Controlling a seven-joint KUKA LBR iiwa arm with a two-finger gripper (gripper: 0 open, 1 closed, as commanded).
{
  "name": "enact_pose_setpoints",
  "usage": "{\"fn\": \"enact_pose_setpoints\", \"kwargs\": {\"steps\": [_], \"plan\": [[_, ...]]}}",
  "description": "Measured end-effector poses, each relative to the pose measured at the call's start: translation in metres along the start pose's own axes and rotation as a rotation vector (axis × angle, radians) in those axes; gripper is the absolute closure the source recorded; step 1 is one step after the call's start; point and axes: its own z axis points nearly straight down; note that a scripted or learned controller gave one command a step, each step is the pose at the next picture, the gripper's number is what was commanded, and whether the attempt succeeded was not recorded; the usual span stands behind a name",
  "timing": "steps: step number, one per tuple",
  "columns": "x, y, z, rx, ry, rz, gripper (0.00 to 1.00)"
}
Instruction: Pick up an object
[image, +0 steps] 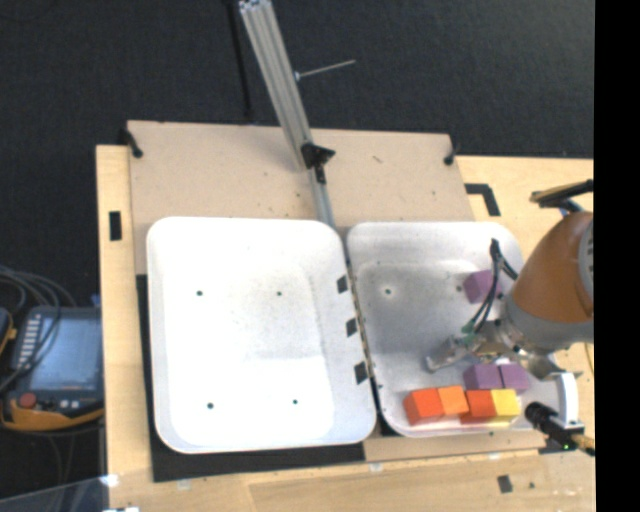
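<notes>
You see the arm reaching in from the right edge of the frame, its orange band over the right bin. The gripper sits low in that bin, just above and to the left of the block cluster at the lower right. You cannot tell whether the claw is released or clenched; the wrist and cabling hide it, and nothing shows as held.

Judging by that, the pick is not yet done: every block lies on the bin floor. Along the bottom wall runs a row of a red-orange block, an orange block, a second red-orange block and a yellow block, all touching side by side. Just above them two purple blocks sit together, and a lone purple block lies higher, near the wrist.

For room, note that the row hugs the bottom rim, so a finger has little space on the wall side, and neighbours crowd each block. The lone purple block stands well apart from the others and probably offers the easiest approach. The upper left of the right bin is bare floor, and the left bin holds nothing you need to avoid. The slanted metal post at the top stays well clear.
</notes>
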Motion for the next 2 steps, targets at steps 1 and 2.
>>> {"fn": "enact_pose_setpoints", "kwargs": {"steps": [1, 2], "plan": [[-0.001, 0.001, -0.012, -0.004, -0.001, 0.008, 1.0], [-0.005, 0.007, -0.076, -0.006, -0.001, -0.006, 1.0]]}}
